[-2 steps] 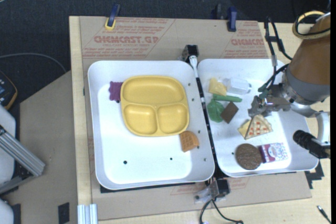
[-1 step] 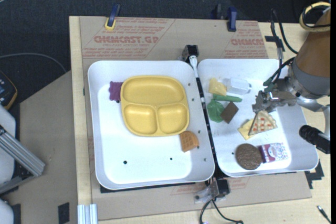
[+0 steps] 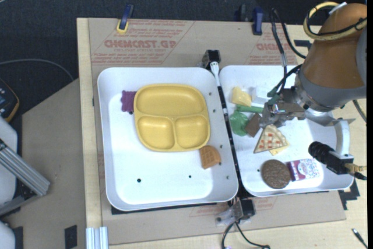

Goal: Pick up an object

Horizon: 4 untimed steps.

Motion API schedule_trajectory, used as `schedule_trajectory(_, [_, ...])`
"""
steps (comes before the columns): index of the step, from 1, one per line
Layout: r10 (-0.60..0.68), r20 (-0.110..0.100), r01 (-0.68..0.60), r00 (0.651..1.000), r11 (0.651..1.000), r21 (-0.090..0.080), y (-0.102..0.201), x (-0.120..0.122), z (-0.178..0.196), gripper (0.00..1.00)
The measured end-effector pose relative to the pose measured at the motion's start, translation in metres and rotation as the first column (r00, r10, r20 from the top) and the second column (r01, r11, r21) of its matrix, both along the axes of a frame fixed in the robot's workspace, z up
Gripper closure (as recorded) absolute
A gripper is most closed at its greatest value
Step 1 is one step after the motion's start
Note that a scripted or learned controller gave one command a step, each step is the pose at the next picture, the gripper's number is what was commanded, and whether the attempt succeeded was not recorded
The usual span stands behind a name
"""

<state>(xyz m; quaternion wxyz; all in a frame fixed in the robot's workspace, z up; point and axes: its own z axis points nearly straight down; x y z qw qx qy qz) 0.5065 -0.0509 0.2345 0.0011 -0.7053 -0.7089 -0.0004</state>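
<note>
The gripper (image 3: pixel 273 114) hangs over the right bin (image 3: pixel 326 183), the pizza slice (image 3: pixel 270 139) just below it toward the near rim, though I cannot tell how the jaws stand.

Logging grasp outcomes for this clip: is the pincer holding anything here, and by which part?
Cannot be told. The pincer sits low in the right bin, over the pizza slice and a brown piece; no item shows gripped.
</note>
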Motion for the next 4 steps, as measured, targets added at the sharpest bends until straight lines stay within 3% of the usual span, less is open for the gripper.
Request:
schedule_trajectory(1, [0.001,-0.003,-0.001,1.0,1.0,0.001,0.056,-0.011,0.0,1.0])
schedule_trajectory(2, [-0.002,0.001,0.002,1.0,1.0,-0.002,0.069,-0.005,0.0,1.0])
schedule_trajectory(3, [-0.007,-0.004,0.007,1.0,1.0,-0.001,0.061,-0.014,-0.015,1.0])
schedule_trajectory(4, [-0.004,0.004,0.004,1.0,1.0,-0.002,0.063,0.002,-0.007,1.0])
